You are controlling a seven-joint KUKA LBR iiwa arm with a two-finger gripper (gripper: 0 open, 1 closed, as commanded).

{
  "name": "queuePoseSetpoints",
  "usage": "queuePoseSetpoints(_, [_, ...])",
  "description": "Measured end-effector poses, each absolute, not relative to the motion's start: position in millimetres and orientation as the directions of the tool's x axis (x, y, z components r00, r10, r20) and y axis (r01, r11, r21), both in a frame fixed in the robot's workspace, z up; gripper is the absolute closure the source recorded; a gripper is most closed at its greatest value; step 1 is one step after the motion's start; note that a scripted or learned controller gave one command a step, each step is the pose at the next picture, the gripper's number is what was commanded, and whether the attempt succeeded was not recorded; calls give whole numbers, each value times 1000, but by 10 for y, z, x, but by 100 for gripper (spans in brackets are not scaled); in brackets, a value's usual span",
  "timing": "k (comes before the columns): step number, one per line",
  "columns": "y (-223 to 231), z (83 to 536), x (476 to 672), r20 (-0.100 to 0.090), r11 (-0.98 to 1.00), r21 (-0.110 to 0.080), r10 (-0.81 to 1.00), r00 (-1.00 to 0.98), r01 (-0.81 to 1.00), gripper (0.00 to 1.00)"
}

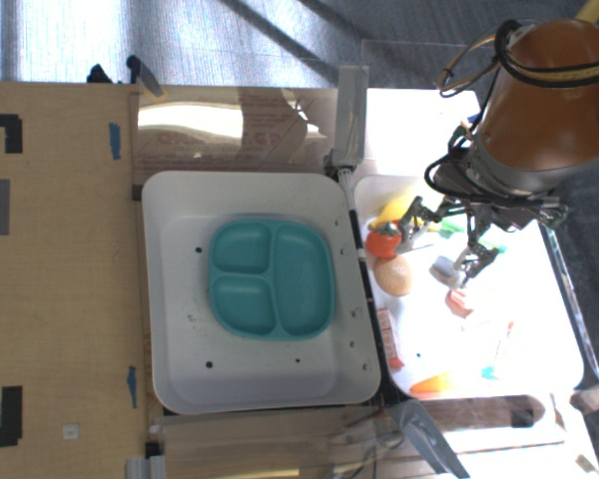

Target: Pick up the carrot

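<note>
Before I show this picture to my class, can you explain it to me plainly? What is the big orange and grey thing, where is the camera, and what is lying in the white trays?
The camera hangs above a bench and looks down at a slant. The big shape at the upper right is a robot arm, grey with an orange band, reaching in from the right. At its tip is the gripper, hanging over the right bin.

Two shallow white bins sit side by side. The left bin holds a teal plate with three compartments. The right bin holds small toy foods: a red tomato, something yellow just above it, a tan rounded piece, a reddish piece under the gripper, and an orange piece, likely the carrot, near the bottom edge. The carrot lies well apart from the gripper. The glare makes it hard to tell whether anything is held.
</note>
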State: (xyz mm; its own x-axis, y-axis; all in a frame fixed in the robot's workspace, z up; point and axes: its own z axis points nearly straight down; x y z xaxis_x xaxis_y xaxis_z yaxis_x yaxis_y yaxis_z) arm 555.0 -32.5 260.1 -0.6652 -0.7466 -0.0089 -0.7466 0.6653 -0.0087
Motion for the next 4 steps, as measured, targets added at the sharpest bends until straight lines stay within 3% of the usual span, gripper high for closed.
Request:
queuePoseSetpoints(1, [370,1928,4894,-2,496,5,-868,-496,-868,0])
queuePoseSetpoints(2, [-128,2584,4820,-5,391,-9,-920,-391,-920,0])
queuePoseSetpoints(3, [244,1816,5980,-5,326,4,-945,-326,-945,0])
queuePoseSetpoints(4, [214,1880,5361,-4,342,-2,-940,-342,-940,0])
